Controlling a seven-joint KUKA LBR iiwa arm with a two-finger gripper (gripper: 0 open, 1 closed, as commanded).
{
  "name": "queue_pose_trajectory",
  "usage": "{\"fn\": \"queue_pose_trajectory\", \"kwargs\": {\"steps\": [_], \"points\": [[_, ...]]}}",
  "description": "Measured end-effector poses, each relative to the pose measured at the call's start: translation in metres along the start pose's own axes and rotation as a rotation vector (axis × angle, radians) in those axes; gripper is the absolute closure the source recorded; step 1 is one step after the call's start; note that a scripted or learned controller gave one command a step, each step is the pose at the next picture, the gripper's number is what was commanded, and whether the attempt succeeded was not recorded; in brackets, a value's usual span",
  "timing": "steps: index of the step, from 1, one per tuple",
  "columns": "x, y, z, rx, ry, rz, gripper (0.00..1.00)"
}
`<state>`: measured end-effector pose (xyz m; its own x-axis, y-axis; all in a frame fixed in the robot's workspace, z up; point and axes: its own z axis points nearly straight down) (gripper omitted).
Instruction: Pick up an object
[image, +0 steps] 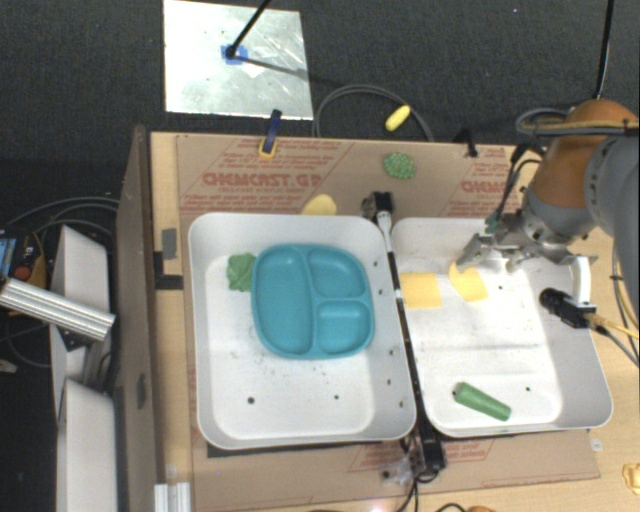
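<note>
In the right bin my gripper hangs low over the far part, reaching in from the right. A small yellow piece lies right below its tip, touching or nearly touching it. I cannot tell whether it is held. A flat yellow square lies just left of that, near the bin's left wall. A green pickle-shaped piece rests near the front of the same bin.
The left bin holds a blue divided plate with a small green leafy piece at its left edge. On the cardboard behind the bins lie a yellow item and a green round item.
</note>
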<state>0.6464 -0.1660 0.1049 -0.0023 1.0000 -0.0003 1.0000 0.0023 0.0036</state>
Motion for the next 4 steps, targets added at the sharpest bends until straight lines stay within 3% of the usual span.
{"fn": "queue_pose_trajectory", "kwargs": {"steps": [1,2,3,4], "points": [[0.030,0.007,0.021,0.001,0.000,-0.004,0.00],[0.029,0.008,0.008,-0.003,0.001,-0.004,1.00],[0.029,0.008,0.009,-0.002,0.001,-0.004,0.00],[0.029,0.009,-0.003,-0.006,0.001,-0.006,1.00]]}}
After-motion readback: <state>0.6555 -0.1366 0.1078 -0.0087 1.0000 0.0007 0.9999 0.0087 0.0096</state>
